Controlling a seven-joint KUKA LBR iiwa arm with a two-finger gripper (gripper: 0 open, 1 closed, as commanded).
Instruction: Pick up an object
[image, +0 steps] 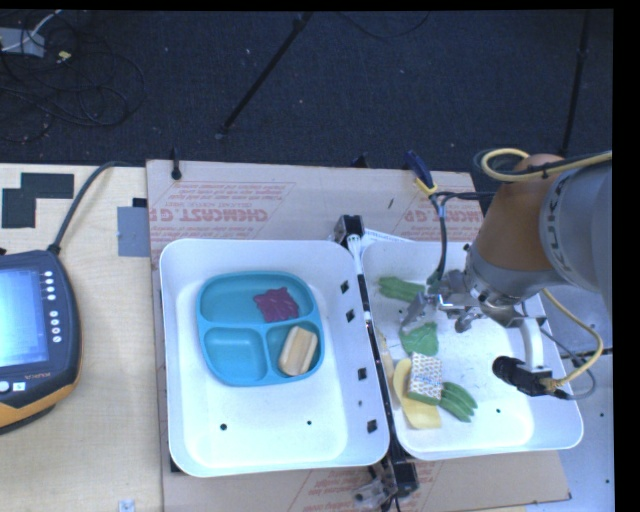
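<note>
Cardboard-covered bench under two white bins. Nearest, in the right bin (560, 435): a yellow piece (412, 400), a speckled white block (427, 375), a green pod (458, 400). Farther in, a green leaf-shaped toy (420, 337), probably light, soft plastic; best pinched across its narrow middle. Just above it the gripper (432, 303), wrist bent down from the right; finger spread impossible to tell. Beyond, another green piece (400, 290). Leftward, a blue divided plate (262, 327) in the left bin (190, 400).
</note>
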